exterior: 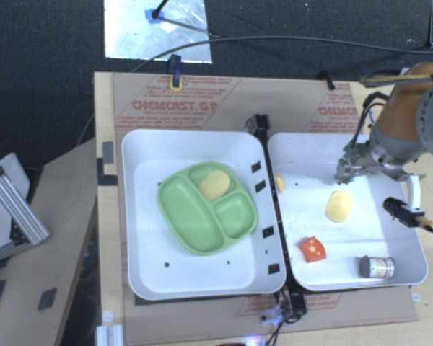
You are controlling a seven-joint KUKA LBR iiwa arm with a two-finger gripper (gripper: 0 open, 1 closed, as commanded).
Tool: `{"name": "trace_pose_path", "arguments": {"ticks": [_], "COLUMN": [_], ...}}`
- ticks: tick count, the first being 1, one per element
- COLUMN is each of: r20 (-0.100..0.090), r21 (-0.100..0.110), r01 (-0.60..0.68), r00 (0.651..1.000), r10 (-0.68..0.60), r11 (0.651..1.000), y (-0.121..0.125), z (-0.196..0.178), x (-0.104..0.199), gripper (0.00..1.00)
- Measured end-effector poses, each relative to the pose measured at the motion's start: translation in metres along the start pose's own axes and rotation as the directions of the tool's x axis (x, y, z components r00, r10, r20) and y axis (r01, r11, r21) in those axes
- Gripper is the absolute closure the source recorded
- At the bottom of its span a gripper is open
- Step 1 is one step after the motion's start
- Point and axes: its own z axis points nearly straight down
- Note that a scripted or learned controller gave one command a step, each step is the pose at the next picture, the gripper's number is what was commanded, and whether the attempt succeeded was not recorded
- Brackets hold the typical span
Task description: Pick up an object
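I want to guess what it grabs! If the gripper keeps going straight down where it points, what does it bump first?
Probably the bare floor of the right bin. The gripper hangs just above and beside the yellow object, though depth is hard to judge.

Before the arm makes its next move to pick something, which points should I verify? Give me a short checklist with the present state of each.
1. Objects available in the right bin: yellow piece, red piece, small jar. Ok.
2. Hand near a target: it sits above and beside the yellow piece, apart from it. Ok.
3. Hand free of any object: nothing seen in it. Ok.
4. Finger opening: cannot tell.
5. Jar upright: it lies on its side. Not ok.
6. Green tray in the left bin away from the arm's path. Ok.
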Motion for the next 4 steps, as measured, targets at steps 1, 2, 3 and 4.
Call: {"name": "trace_pose_path", "arguments": {"ticks": [1,2,3,4], "r20": [0.001,0.000,0.001,-0.002], "r21": [-0.004,-0.001,-0.005,0.004], "r01": [-0.002,-0.002,-0.001,0.001], "r00": [1.000,1.000,1.000,1.000], "r10": [0.002,0.002,0.001,-0.001], "r11": [1.000,1.000,1.000,1.000], "y": [0.003,0.003,0.011,0.001], "z": [-0.065,-0.109,-0.173,-0.158], "x": [-0.002,-0.002,-0.002,0.044], "gripper": [1.00,1.00,1.00,1.00]}}
